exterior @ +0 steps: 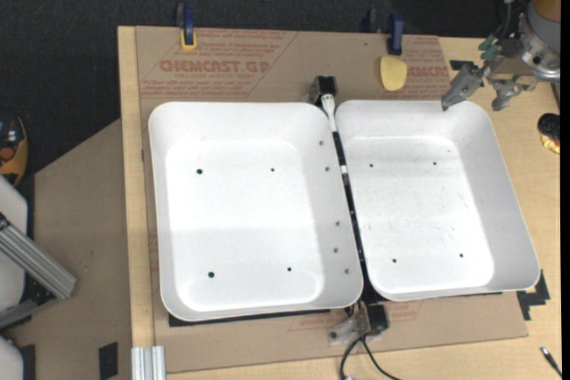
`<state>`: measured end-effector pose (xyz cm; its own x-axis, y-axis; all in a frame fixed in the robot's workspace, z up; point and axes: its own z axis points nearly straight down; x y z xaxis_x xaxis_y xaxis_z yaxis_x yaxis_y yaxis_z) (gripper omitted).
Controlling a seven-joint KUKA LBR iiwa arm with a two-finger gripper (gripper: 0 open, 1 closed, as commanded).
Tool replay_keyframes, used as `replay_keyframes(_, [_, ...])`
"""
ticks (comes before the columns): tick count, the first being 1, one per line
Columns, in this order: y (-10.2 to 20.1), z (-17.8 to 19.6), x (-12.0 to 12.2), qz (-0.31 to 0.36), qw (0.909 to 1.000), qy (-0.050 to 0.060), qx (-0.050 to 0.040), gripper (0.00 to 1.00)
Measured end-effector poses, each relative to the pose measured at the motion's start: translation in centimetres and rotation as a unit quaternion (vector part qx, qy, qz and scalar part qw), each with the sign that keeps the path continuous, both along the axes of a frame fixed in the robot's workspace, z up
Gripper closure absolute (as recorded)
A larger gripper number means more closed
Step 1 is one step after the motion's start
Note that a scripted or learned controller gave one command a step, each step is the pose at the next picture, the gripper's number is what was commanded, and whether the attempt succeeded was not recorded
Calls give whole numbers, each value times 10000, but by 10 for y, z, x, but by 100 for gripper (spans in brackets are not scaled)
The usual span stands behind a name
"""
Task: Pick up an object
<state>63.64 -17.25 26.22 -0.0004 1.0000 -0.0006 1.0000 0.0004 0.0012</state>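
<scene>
Currently step=approach | claw (481, 93) spread apart, nothing between its fingers, above far right corner of right shallow white plastic bin (508, 191) | small pale-yellow rounded object (393, 72) sits on brown cardboard-covered tabletop (267, 58) beyond the bins, near blue clamp (394, 33) | you should centre the claw over the object before descending, clear of the clamp.

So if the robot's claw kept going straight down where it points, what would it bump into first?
Probably the right bin, near its far corner, or the cardboard just beyond. The gripper hangs above that edge, and one slanted view can't settle which.
</scene>
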Motion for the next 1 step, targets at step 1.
replay_keyframes(1, [0, 11, 1, 5, 10000, -19, -7, 100])
